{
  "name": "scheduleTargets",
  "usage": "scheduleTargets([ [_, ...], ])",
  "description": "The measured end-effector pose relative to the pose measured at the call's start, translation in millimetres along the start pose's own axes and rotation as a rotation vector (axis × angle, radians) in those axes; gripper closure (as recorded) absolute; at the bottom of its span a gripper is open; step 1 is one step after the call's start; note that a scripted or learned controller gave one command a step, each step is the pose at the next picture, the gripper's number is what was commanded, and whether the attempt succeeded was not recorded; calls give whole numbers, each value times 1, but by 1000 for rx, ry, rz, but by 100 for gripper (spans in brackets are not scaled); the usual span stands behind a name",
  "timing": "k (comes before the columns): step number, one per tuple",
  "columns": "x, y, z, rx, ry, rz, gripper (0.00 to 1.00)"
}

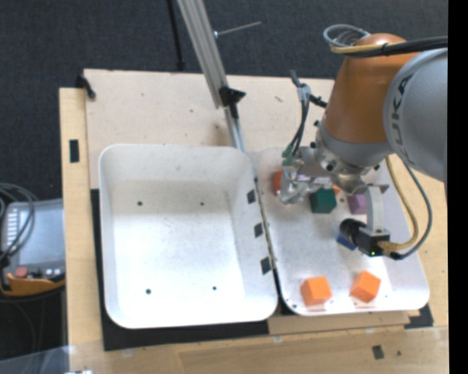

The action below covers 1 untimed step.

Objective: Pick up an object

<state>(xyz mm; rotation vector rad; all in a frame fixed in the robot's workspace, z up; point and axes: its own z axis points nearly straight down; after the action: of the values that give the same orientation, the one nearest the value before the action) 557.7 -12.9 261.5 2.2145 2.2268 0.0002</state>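
Two orange blocks [316, 291] [366, 286] lie along the right bin's [409, 291] front edge; a green block [323, 201] sits just beside the gripper [298, 185], finger state indiscernible.

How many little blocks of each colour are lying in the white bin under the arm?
Orange foam blocks: 2
Dark green block: 1
Purple block: 1
Red piece, partly hidden beside the gripper: 1
Total: 5, though the arm may hide more.

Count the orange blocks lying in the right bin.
2 in plain sight: one orange block near the bin's front edge, another orange block to its right. The arm covers part of the bin, so more may be hidden.
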Motion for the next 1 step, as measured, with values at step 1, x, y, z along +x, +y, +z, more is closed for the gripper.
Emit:
scheduleTargets([
  [1,48,26,15,0,0,0,100],
])
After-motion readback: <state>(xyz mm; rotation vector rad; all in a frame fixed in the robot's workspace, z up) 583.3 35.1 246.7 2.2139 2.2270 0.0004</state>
